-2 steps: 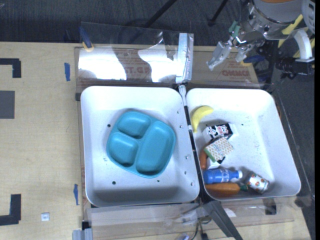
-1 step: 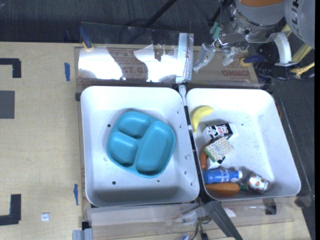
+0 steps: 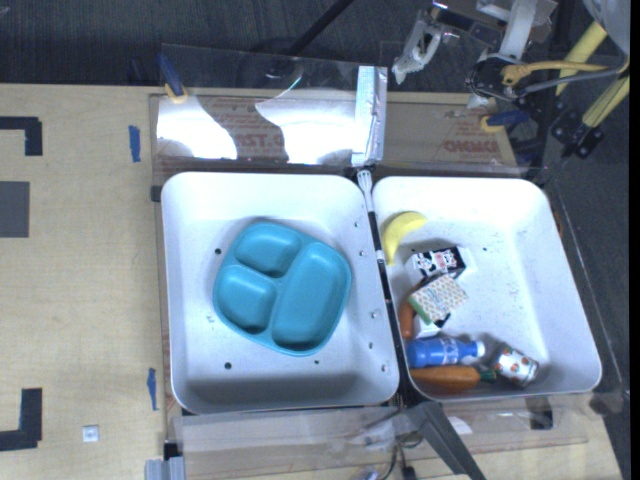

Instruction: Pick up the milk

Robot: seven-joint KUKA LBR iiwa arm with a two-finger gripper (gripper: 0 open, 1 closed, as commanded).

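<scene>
The milk (image 3: 438,261) is a small carton with a black-and-white cow pattern. It lies in the right bin (image 3: 520,228), near the left wall, just below a yellow fruit (image 3: 403,230). My gripper (image 3: 415,56) hangs high beyond the back edge of the bins, above the divider line and well away from the milk. It is open with nothing between its fingers.
Below the milk lie a checkered packet (image 3: 438,298), a blue bottle (image 3: 445,351), an orange carrot-like piece (image 3: 445,377) and a small can (image 3: 515,368). A blue divided plate (image 3: 283,285) sits in the left bin (image 3: 190,218). The right half of the right bin is bare.
</scene>
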